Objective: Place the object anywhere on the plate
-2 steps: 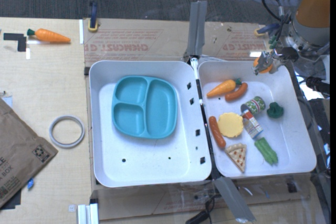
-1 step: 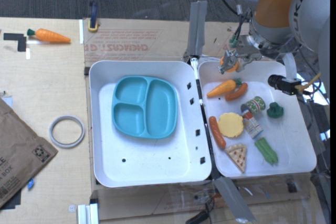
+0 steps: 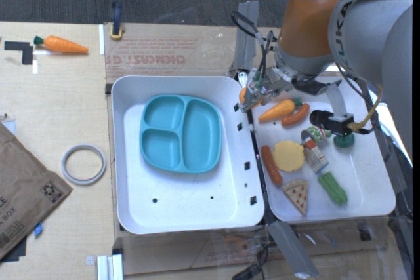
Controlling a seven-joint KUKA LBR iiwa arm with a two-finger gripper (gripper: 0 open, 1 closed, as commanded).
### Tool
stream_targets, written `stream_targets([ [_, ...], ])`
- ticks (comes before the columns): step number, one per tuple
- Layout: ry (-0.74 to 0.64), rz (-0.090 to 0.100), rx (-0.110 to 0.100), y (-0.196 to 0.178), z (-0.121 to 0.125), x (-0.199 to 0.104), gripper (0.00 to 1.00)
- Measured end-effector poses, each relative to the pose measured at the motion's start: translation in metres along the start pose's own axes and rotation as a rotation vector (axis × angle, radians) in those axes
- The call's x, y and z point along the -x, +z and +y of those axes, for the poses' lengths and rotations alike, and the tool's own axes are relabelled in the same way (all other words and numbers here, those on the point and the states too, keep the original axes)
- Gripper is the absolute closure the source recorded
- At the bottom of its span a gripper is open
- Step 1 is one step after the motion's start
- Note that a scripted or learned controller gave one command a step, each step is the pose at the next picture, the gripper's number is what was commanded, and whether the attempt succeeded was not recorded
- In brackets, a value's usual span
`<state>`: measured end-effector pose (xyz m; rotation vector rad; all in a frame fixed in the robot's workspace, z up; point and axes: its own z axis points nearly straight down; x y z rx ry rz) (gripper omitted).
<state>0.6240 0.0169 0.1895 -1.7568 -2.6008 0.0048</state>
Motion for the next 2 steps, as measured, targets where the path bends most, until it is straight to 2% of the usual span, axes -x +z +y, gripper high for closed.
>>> stream_targets([
  [1,0.039,-0.001,0.000,-0.0106,0.0103,-0.0729,1.00],
  [2,0.039,-0.001,0.000,-0.0107,0.0102,-0.0725,0.00],
])
